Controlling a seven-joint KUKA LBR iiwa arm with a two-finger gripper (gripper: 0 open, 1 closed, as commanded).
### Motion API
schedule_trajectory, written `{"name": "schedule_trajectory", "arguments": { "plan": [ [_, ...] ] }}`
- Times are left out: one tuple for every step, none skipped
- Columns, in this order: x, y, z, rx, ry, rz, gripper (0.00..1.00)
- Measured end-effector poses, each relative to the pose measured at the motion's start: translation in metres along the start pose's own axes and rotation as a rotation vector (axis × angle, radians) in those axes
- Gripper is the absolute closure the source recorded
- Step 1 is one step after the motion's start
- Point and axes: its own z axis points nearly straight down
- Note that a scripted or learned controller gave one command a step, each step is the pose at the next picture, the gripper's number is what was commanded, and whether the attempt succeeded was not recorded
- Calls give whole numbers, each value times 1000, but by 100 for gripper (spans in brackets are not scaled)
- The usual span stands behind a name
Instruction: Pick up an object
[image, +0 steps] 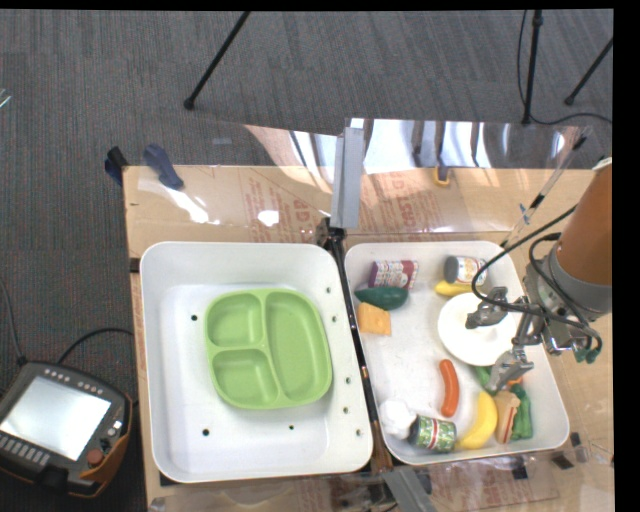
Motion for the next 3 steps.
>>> {"name": "schedule_trajectory", "arguments": {
  "plan": [
    [4, 6, 126, -2, 4, -174, 0],
    [29, 32, 126, -1, 2, -78, 0],
    [28, 34, 116, -1, 2, -83, 100]
  ]
}}
